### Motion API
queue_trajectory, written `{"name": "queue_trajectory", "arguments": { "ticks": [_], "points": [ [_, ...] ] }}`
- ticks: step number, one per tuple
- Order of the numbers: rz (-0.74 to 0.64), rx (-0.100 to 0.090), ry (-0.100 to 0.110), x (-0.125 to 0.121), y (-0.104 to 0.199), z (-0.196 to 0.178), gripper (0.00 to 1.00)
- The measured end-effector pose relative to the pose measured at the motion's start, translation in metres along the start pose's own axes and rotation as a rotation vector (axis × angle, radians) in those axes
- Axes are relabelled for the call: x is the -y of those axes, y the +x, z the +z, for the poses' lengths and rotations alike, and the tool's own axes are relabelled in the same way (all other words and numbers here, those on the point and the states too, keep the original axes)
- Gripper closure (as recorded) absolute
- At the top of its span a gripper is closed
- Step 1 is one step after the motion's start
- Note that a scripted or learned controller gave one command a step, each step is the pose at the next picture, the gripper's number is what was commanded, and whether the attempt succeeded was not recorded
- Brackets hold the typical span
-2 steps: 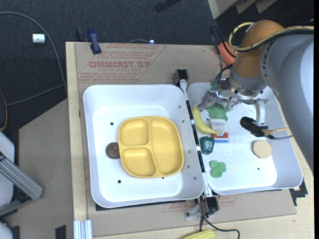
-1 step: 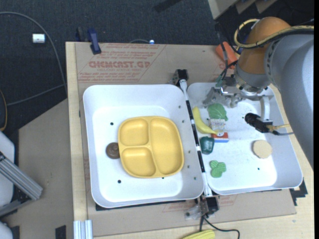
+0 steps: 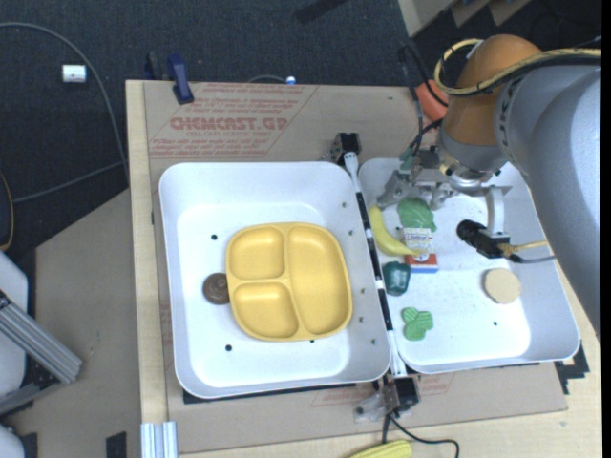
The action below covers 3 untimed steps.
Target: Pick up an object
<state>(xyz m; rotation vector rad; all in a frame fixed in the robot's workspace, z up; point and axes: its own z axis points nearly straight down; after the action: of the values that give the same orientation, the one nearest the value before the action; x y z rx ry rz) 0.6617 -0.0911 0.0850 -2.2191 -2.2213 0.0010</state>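
View from above the bench, looking down at a slant. Two white bins sit side by side on a brown board [image 3: 229, 122].

The grey arm [image 3: 558, 132] comes in from the right, with its orange band [image 3: 487, 74] above the wrist. It ends in the gripper [image 3: 417, 187], which hangs over the far left part of the right bin [image 3: 535, 342]. Whether its jaws are apart or together cannot be told from this angle.

A green object [image 3: 415, 216] lies in the right bin just near of the gripper, right at its tip. Its near end carries a white and red label. Contact between the two cannot be made out, and nothing is seen clamped between the jaws.

A banana [image 3: 387, 237] lies just left of the green object, along the bin's left wall. Near of the banana is a small dark green cup [image 3: 395, 276]. Nearer still lies a bright green leafy piece [image 3: 416, 323]. A pale tan disc [image 3: 501, 285] lies to the right, well apart from the gripper.

The left bin [image 3: 191, 351] holds a yellow divided plate [image 3: 286, 281] at its middle. A brown round piece [image 3: 216, 288] sits at the plate's left edge, partly tucked under it.
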Motion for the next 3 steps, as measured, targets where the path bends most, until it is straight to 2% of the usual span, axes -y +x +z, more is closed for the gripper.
{"name": "queue_trajectory", "arguments": {
  "ticks": [1,2,3],
  "points": [
    [0.002,0.001,0.000,0.004,-0.013,0.000,0.00],
    [0.001,0.003,-0.005,-0.005,-0.031,0.000,0.00],
    [0.000,-0.001,0.000,-0.002,0.000,0.000,0.00]
  ]
}}
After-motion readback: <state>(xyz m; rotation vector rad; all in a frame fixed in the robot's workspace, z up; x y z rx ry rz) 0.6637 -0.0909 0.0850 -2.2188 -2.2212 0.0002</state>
